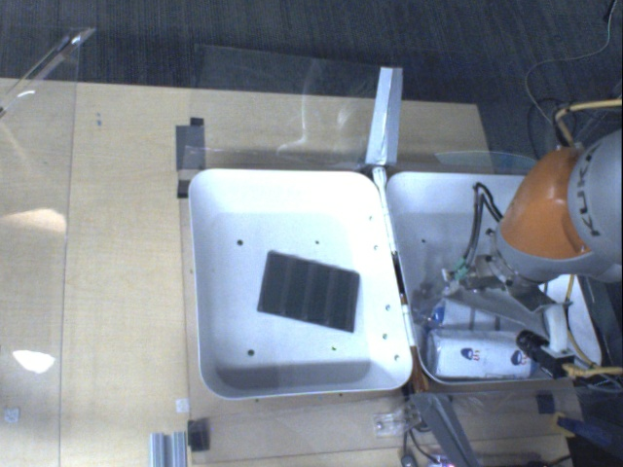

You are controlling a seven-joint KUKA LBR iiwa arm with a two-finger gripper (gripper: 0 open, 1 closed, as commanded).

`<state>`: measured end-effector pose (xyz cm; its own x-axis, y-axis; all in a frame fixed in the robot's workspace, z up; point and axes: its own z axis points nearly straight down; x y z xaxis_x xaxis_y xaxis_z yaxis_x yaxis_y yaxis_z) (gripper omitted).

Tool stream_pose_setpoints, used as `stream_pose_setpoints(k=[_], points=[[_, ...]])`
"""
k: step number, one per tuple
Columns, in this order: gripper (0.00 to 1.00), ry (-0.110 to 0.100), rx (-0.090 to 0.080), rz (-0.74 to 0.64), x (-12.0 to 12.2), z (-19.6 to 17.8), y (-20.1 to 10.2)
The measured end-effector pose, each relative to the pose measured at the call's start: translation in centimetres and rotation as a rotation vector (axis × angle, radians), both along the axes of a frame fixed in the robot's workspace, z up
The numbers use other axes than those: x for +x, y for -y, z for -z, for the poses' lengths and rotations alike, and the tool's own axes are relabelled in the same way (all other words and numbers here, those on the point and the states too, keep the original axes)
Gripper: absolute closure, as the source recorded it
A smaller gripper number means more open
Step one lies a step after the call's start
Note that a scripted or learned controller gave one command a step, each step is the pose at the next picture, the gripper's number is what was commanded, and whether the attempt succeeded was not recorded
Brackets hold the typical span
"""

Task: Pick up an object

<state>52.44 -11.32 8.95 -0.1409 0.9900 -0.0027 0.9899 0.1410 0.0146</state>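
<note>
A dark ribbed rectangular pad lies flat in the middle of the left bin. In the right bin, a white cylindrical container with small blue and red markings lies on its side against the near wall. A small blue-and-white item sits just left of and above it. My gripper hangs low over the right bin's left-centre, just above the small blue item and the container. The wrist and the orange band cover the bin's right half.
A raised divider separates the two bins. A clear upright panel stands behind them. Black cables trail from the wrist into the right bin. Bare wooden bench extends to the left.
</note>
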Motion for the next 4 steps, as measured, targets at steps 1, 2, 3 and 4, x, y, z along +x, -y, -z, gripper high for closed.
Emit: stream_pose_setpoints(k=[1,2,3,4], points=[[0.00,-0.001,-0.001,-0.092,5.2,0.0,-1.7],[0.00,-0.006,-0.002,-0.182,13.1,0.2,-2.4],[0.00,-0.005,-0.002,-0.111,1.9,0.0,1.6],[0.00,-0.003,0.000,-0.080,8.1,0.1,-2.2]])
